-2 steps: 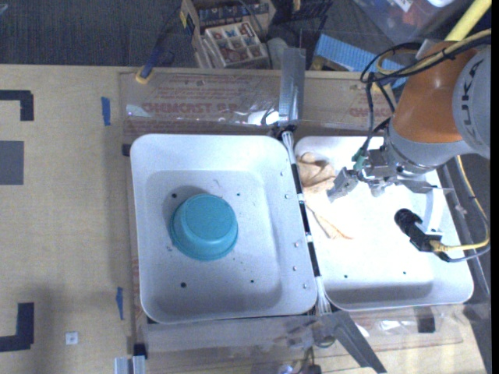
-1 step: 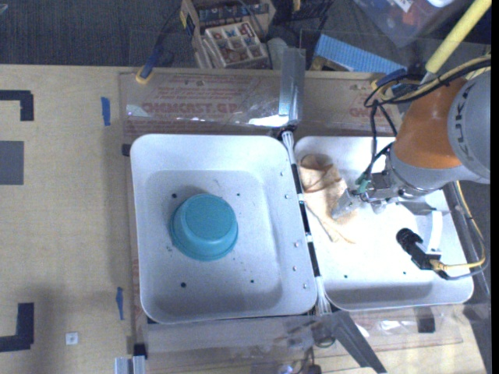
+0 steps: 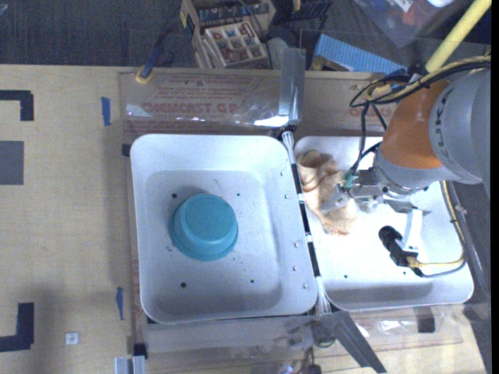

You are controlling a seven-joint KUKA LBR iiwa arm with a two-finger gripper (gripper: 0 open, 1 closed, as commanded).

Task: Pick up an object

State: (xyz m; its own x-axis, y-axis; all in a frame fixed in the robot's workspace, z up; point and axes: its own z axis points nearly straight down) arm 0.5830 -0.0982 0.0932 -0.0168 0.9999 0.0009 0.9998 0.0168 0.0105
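— What sits behind the two bins?
— A clear plastic sheet (image 3: 207, 104) lies flat on the table (image 3: 54, 248), along the top.
— And on the table's left side?
— Black squares (image 3: 11, 162) and small blue tape bits (image 3: 105, 110). A box of pictures (image 3: 230, 29) stands at the upper middle.

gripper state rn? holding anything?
Gripper: cannot be told. It sits low in the right bin, over the tan objects; no grasp is visible.
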